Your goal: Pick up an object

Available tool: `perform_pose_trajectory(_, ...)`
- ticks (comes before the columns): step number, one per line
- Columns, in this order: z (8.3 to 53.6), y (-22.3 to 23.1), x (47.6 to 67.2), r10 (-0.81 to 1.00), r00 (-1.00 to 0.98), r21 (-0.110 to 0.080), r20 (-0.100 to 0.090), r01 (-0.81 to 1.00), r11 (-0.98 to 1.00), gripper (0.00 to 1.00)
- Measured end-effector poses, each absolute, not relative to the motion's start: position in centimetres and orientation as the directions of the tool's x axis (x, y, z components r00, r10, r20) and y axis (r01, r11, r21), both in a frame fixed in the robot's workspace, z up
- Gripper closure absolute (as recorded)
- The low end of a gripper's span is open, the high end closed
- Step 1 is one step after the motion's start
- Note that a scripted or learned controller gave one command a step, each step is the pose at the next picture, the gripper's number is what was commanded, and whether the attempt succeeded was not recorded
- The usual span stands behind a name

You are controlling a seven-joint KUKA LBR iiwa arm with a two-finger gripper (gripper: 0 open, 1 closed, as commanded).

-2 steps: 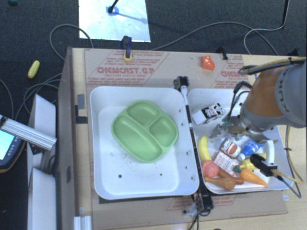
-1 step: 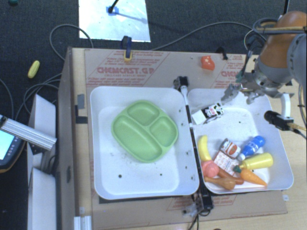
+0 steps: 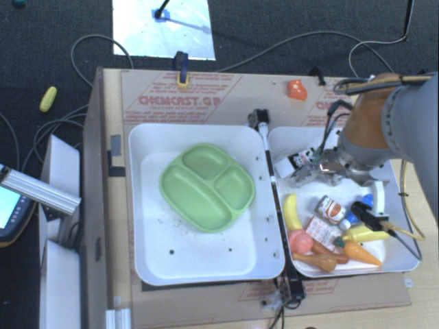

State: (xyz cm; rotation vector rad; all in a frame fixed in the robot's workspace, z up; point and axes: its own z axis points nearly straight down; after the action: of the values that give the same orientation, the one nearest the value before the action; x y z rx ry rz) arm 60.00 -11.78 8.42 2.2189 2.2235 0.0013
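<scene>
My gripper (image 3: 313,170) hangs low over the upper left part of the right bin (image 3: 281,142), on the grey arm with its orange band (image 3: 367,118). Just below it lie toy foods: a yellow banana (image 3: 292,211), a red and white can (image 3: 331,209), a pink ball (image 3: 300,242), an orange carrot (image 3: 361,253), a yellow piece (image 3: 367,236) and a small blue piece (image 3: 367,201). Nothing can be seen held in the gripper. A black and white object (image 3: 300,160) sits right beside the gripper's left side.
In the left bin (image 3: 147,252) lies a green divided plate (image 3: 207,186). A black divider bar (image 3: 271,177) runs between the bins. A small orange block (image 3: 296,90) rests on the cardboard behind the right bin. Cables trail around the bench.
</scene>
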Motion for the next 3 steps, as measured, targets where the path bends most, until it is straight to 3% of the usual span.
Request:
perform_pose_trajectory(1,8.09,-10.62,65.54,1.0,-0.003,-0.067,-0.004,0.998,0.003,0.0)
perform_pose_trajectory(3,8.06,-10.64,65.58,1.0,-0.004,-0.064,-0.004,0.998,0.003,0.0)
